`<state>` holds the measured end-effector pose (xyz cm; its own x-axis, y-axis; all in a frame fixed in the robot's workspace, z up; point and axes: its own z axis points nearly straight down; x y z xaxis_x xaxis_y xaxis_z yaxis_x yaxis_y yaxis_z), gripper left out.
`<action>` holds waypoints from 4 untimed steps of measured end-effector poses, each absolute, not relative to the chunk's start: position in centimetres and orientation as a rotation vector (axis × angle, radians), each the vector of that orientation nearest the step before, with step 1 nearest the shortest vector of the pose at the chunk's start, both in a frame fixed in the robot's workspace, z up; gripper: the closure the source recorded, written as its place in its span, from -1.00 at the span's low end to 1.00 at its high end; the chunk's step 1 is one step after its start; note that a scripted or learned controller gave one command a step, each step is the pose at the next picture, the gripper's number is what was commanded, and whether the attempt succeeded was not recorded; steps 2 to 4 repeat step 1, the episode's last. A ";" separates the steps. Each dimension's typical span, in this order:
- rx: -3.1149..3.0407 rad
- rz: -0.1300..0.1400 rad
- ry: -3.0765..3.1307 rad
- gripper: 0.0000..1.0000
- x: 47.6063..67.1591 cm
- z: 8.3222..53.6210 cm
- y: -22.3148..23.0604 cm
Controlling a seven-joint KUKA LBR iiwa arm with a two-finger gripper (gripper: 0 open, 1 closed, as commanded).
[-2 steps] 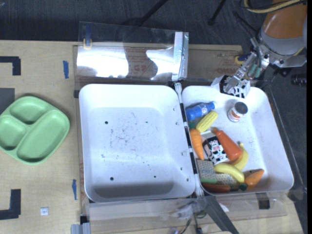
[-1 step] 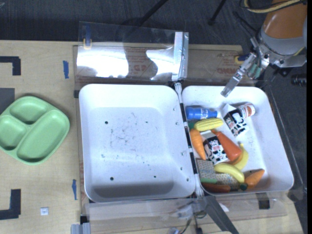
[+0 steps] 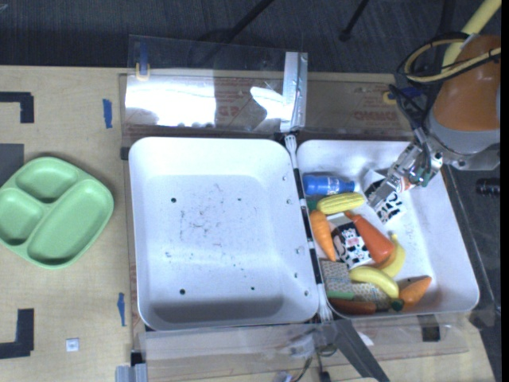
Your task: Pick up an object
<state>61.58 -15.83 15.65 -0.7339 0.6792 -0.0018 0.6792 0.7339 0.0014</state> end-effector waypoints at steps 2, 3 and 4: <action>1.107 0.002 2.940 -1.00 58.1 15.8 -10.3; 1.107 0.002 2.940 -1.00 58.1 15.8 -10.3; 1.107 0.002 2.940 -1.00 58.1 15.8 -10.3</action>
